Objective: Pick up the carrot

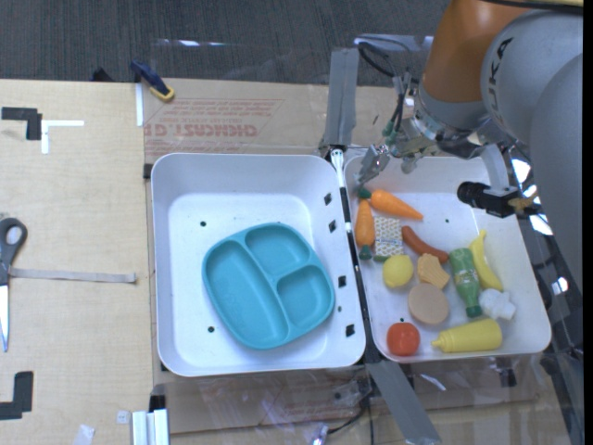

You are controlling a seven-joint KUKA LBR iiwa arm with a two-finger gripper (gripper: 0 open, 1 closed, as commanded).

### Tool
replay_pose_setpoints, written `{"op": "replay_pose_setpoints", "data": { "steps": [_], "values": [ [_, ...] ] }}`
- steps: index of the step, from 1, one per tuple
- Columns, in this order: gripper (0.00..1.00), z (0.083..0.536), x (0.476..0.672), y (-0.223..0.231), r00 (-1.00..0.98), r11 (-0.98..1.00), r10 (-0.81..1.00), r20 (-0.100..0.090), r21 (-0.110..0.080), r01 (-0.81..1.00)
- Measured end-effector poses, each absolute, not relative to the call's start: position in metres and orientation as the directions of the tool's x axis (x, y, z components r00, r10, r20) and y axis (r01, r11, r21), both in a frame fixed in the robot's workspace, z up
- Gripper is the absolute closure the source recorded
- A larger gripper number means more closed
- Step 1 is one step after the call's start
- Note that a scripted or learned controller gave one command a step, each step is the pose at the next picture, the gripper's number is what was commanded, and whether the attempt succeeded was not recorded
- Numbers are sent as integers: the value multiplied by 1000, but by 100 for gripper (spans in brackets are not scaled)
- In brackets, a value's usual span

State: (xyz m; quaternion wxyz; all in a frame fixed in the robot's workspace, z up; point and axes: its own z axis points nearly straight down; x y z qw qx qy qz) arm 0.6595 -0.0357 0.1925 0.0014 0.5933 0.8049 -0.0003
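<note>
Jaws (378, 158) look open, empty, hovering just above carrot (396, 204) in right bin (533, 276). Approach step; next: descend, straddle carrot, close.

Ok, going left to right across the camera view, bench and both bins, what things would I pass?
Scissors → blue divided plate in the left bin → carrot → lemon → green bottle → banana in the right bin.
</note>
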Motion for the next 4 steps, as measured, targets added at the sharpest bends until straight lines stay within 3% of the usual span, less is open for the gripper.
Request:
{"op": "replay_pose_setpoints", "data": {
  "steps": [1, 2, 3, 4],
  "values": [
    [0, 192, 608, -59, -71, 71, 997, -1, -2, 997],
    [0, 132, 623, -106, 238, -238, 971, -2, -2, 971],
    [0, 107, 661, -94, 360, -360, 933, 8, 26, 933],
    [0, 107, 646, -90, 518, -519, 855, 15, 22, 855]
  ]
}}
